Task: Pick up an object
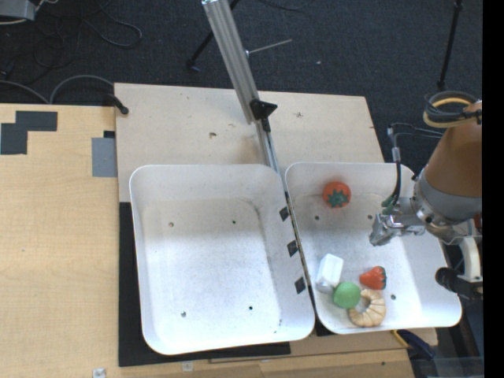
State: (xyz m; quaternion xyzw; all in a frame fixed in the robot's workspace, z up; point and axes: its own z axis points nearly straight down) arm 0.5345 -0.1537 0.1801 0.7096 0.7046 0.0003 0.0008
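The right bin point(429, 302) holds several small objects. A red tomato-like toy with a green top point(337, 194) lies near its far side. Toward the near side sit a white block point(329, 270), a green ball point(346, 294), a red strawberry-like piece point(373, 277) and a tan croissant-shaped piece point(368, 310). My gripper point(383, 231) hangs over the right half of this bin, to the right of the tomato and above the strawberry piece. Nothing shows between its fingers. The wrist hides how the fingers stand.
The left bin point(157, 203) stands beside the right one, with black clips point(292, 246) along the shared edge. A slanted aluminium bar point(236, 61) rises from the bench behind the bins. Wooden bench surface lies to the left.
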